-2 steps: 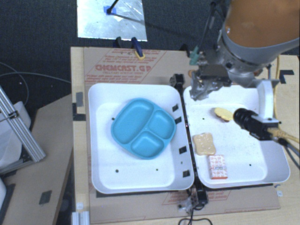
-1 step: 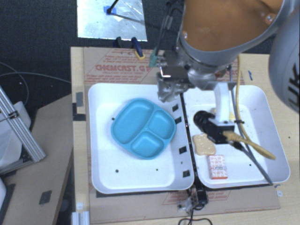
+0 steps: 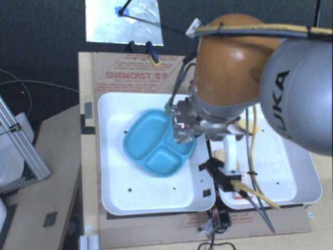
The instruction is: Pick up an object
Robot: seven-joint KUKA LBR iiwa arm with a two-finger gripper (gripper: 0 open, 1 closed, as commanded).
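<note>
Blue divided plate [image 3: 156, 145] sits in the left bin [image 3: 117, 191], upper-middle, tilted diagonally. Gripper [image 3: 180, 132] is at the plate's right rim, directly over or touching that edge (can't tell which). Its state can't be read, wrist bulk hides it. Plate: light blue plastic, rounded corners, three compartments, one large toward the upper left, two smaller toward the lower right. In the right bin [image 3: 307, 189], a yellowish item [image 3: 250, 125] peeks out beside the arm [image 3: 291, 87].
</note>
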